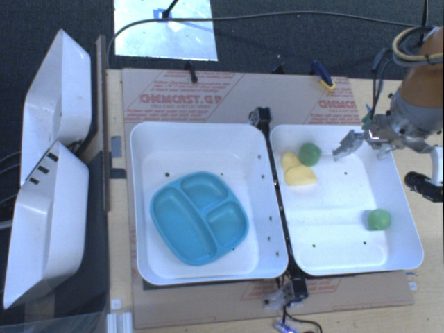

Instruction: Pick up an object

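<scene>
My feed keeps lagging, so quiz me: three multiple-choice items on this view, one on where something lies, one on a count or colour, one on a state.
1. Where does the blue divided plate lie?
A. left bin
B. right bin
C. on the bench

2. How many green balls are in the right bin?
A. one
B. two
C. four

3. What is between the fingers of the gripper?
A. a green ball
B. the yellow object
C. nothing

Answers:
1 A, it rests on the floor of the left bin.
2 B, one green ball touches the yellow object, the other green ball lies near the right wall.
3 C, the gripper hangs over the right bin's far edge, with nothing between its fingers.
</scene>
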Tool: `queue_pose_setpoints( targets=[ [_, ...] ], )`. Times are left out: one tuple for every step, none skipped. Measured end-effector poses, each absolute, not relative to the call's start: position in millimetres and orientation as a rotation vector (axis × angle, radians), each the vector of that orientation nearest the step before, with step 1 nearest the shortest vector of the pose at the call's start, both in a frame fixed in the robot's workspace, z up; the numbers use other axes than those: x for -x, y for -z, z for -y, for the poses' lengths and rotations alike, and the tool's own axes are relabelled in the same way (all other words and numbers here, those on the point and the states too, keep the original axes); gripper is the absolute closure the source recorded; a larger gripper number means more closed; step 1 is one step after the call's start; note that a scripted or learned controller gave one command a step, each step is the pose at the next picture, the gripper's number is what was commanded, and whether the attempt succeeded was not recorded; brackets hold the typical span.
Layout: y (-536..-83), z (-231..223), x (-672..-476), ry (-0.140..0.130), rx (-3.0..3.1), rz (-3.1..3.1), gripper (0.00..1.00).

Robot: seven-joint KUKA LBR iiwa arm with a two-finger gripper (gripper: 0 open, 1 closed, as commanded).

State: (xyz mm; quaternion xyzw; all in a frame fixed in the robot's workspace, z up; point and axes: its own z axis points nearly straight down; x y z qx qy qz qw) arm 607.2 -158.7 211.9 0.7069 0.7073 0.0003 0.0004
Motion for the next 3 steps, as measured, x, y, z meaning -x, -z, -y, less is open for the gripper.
queue_pose_setpoints(
  targets=[
    [-89.7,156.1,-644.3,0.007,-2.224,-2.228,0.00],
    [-84.3,135.2,-598.2,-0.001,-2.221,-2.222,0.00],
    [-84.6,83.1,-632.2,-0.003,-2.215,-2.226,0.00]
  ],
)
